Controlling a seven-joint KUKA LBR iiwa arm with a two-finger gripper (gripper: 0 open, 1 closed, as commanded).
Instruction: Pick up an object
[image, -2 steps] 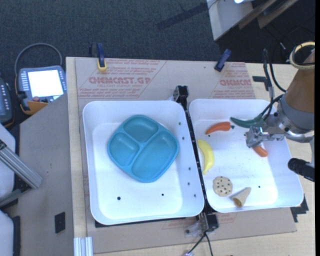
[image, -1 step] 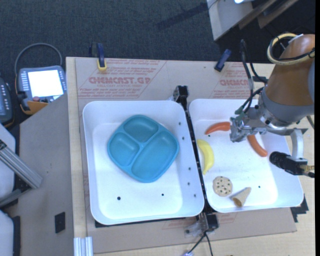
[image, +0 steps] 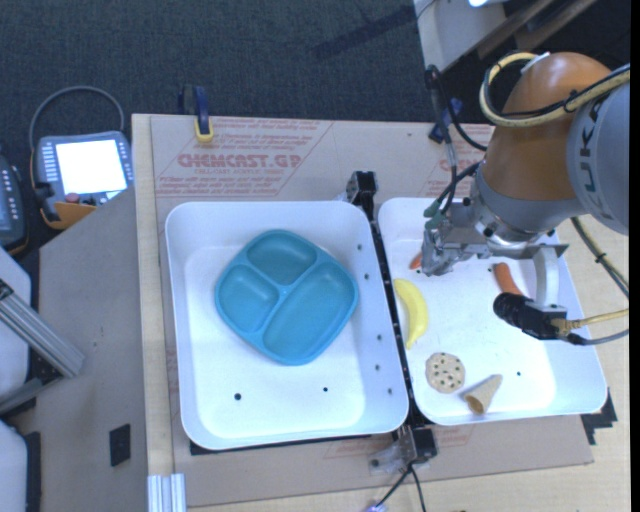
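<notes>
The end effector (image: 437, 262) (finger state indeterminate) sits low in the right shallow white plastic bin (image: 560, 395), near the curved yellow banana (image: 412, 310).

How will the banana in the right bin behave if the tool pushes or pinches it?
The banana is curved and lies flat on the right bin, so a push would probably pivot or slide it rather than roll it. Its smooth skin and taper may let it slip from a pinch near an end. It looks like a toy, likely light and stiff.
</notes>
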